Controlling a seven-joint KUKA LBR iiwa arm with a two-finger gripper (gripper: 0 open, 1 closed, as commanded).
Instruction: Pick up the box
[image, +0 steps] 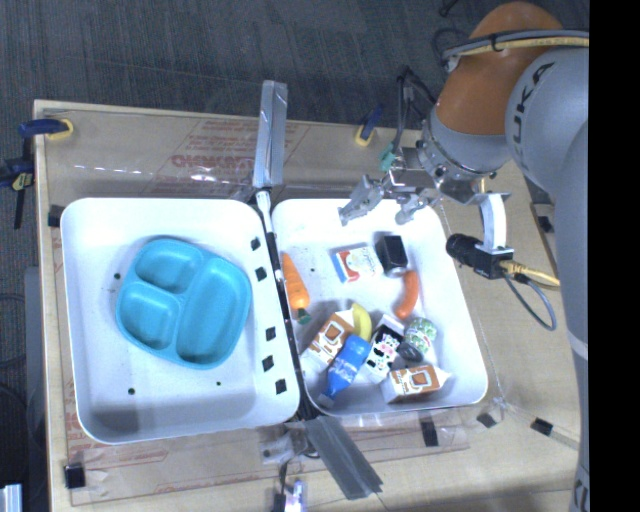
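A small flat red and white box (355, 262) lies in the upper middle of the right bin (462, 330). More small cartons sit lower in that bin: a brown and white one (324, 340), a cow-patterned one (383, 353) and another brown one (415, 382). My gripper (378, 211) hangs over the bin's far rim, above and slightly right of the red and white box. Its fingers (354, 208) are spread open and hold nothing.
Around the boxes lie a black block (392, 252), a carrot (295, 285), a sausage (408, 293), a banana (361, 322), a blue bottle (344, 366) and a green ball (421, 335). The left bin (95, 390) holds a blue divided tray (185, 300).
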